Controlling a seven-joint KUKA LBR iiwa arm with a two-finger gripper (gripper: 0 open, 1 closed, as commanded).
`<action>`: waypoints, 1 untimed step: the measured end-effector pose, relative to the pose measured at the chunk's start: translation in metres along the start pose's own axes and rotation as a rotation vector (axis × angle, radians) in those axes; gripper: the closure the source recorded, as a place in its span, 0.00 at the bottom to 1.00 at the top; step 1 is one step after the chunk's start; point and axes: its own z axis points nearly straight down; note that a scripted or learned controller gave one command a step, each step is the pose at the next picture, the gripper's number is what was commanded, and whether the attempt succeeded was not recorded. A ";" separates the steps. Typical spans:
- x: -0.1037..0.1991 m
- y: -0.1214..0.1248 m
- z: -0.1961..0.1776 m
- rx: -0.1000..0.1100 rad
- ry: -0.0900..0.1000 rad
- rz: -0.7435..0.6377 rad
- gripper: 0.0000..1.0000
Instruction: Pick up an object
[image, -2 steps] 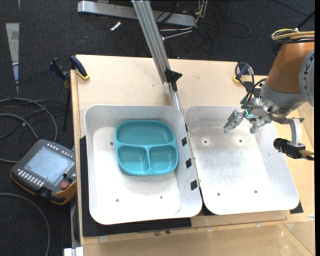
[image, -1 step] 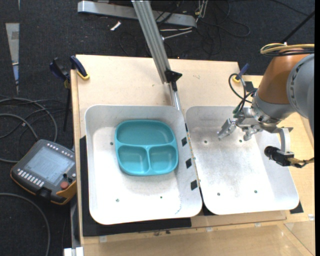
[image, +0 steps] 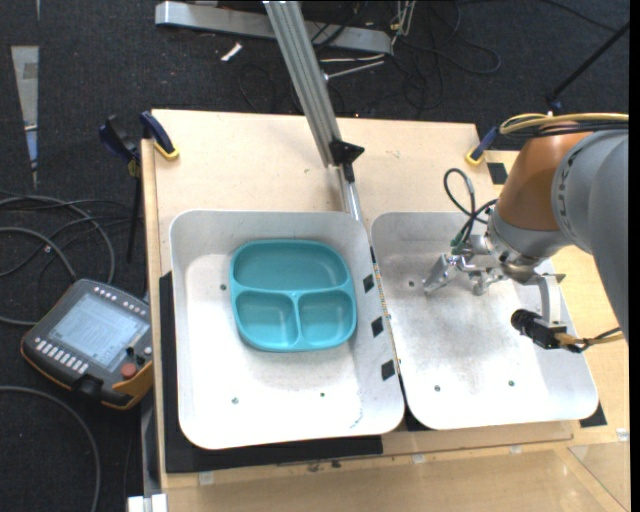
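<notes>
Nearest the camera, the front rims of the two white bins are lying side by side on my bench (image: 250, 135). In the left bin (image: 200, 400) a teal divided plate (image: 294, 294) is resting flat, a little toward the far side of the middle, its three compartments facing up and nothing sitting in them. It is lying well apart from me, across the seam where the two bins meet.

I am reaching in from the right over the right bin (image: 480, 390), whose floor is looking scuffed and grey. My gripper (image: 432, 281) is hanging low over the far half of that bin, pointing left toward the seam (I am carrying nothing between my fingers, and from this slant I cannot tell whether they are spread or pressed together). My orange band (image: 530, 185) and grey arm are filling the space behind it.

Farther back, a slanted metal pole (image: 310, 85) is rising from the bench's far edge, and a teach pendant (image: 88, 340) is sitting on the floor at the left.
</notes>
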 end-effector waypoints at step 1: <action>-0.001 0.002 -0.014 -0.007 -0.002 0.000 1.00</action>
